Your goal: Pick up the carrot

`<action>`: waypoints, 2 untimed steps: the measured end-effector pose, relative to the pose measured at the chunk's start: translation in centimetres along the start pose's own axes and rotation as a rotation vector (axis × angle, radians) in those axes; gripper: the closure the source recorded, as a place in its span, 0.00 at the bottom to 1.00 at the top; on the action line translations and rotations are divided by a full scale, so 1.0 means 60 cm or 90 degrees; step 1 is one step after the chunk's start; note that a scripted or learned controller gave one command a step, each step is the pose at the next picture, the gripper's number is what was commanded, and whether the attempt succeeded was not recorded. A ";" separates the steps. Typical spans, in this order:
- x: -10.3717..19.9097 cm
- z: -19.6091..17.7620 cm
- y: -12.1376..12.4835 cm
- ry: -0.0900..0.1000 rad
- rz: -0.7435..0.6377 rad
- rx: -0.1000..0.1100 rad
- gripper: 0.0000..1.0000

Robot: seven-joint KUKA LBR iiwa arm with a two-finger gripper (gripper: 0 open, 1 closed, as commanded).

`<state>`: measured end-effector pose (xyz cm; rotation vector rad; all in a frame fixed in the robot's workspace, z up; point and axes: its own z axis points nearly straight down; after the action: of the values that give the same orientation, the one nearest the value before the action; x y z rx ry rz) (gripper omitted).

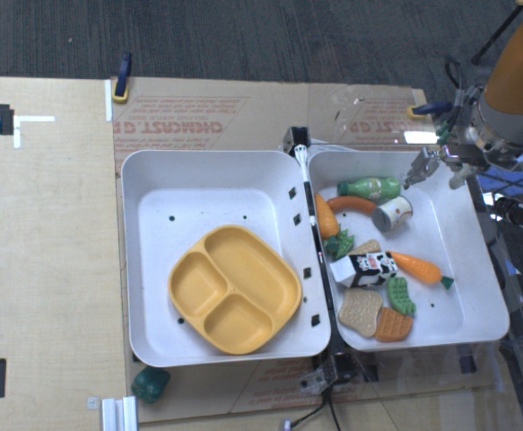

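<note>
Two white bins sit on the tabletop; the carrot (418, 267) lies in the right bin (476, 312) beside the milk carton (366, 268); the claw (420, 168) hovers near the green bottle (370, 188) — its opening I cannot tell, nothing visibly held; approach step, I judge — next, move toward the carrot and descend.

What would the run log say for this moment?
end effector: above right bin's far edge, by green bottle | carrot: lying in bin, untouched

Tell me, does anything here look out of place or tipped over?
One thing: a green toy lies outside the bins, on the bench by the left bin's near corner. In the right bin, the green bottle and a small can lie on their sides among jumbled toy food.
</note>
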<state>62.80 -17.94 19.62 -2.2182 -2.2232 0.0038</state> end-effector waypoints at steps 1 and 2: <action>-0.072 0.062 -0.084 -0.001 0.049 0.000 0.00; -0.042 0.176 -0.225 0.001 0.010 0.000 0.00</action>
<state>49.29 -20.51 9.12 -2.2357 -2.2048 0.0016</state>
